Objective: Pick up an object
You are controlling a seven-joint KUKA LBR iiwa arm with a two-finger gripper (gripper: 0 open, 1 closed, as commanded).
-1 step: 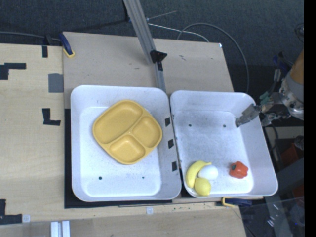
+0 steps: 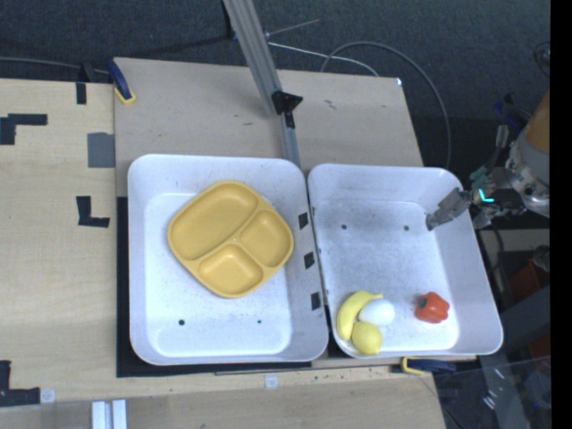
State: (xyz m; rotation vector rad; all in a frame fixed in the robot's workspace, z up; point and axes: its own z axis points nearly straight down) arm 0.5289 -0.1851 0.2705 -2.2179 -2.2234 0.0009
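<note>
In the right bin [image 2: 393, 186], a yellow banana [image 2: 354, 307], a white egg [image 2: 377, 313] and a yellow lemon [image 2: 366, 337] bunch together at the near left corner. A small red pepper [image 2: 433, 307] lies to their right near the front wall. My gripper [image 2: 444, 211] hangs over the bin's far right rim, well away from all of these objects, and nothing shows between its fingers. The arm reaches in from the right edge.
The left bin [image 2: 152, 329] holds a yellow divided plate [image 2: 230, 238]. A grey metal post [image 2: 255, 47] slants over the bench behind the bins. Cables loop on the dark floor at the back right.
</note>
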